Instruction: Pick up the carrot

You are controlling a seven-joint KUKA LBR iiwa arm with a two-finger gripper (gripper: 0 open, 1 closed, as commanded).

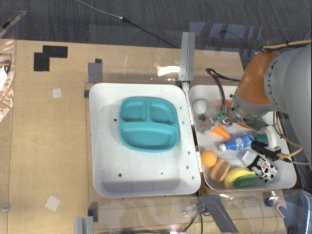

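Observation:
The carrot (pixel 222 131) is a small orange cone lying in the right bin (pixel 287 182), near its middle left. My gripper (pixel 220 117) hangs low over the bin, just above and behind the carrot, below the arm's orange band (pixel 253 82). The arm's wrist covers the bin's back right part. I cannot tell whether the gripper touches the carrot.
Around the carrot lie a white ball (pixel 199 105), a blue bottle (pixel 237 143), an orange ball (pixel 209 158), a brown bun (pixel 220 170), a banana (pixel 236 174) and a black-and-white box (pixel 263 168). The left bin (pixel 105 179) holds a teal divided plate (pixel 147 123).

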